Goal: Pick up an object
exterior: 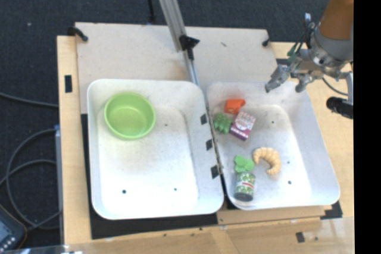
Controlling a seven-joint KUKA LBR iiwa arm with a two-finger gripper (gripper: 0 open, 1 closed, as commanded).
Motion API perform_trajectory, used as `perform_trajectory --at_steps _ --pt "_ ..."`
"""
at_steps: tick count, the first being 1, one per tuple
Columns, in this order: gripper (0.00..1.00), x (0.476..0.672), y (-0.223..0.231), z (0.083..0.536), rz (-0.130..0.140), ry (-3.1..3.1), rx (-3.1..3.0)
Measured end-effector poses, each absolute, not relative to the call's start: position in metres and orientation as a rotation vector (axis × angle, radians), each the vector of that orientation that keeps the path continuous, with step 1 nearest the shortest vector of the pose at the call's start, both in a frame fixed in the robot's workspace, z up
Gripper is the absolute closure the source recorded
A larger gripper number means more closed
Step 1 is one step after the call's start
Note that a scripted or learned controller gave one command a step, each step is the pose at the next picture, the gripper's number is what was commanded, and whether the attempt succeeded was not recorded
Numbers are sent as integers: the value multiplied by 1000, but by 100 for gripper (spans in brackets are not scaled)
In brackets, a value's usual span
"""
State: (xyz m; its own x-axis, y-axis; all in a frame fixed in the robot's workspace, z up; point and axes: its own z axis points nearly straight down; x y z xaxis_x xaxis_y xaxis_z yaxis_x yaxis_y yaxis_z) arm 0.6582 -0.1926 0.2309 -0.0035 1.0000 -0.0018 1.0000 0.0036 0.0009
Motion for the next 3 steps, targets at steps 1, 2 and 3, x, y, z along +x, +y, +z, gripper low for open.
perform_trajectory --at_steps 1,2,3 --pt "0 658 -193 231 -3 2224 2215" --pt "0 655 -189 169 -7 2228 2218" --pt "0 647 -185 113 -5 2222 2222"
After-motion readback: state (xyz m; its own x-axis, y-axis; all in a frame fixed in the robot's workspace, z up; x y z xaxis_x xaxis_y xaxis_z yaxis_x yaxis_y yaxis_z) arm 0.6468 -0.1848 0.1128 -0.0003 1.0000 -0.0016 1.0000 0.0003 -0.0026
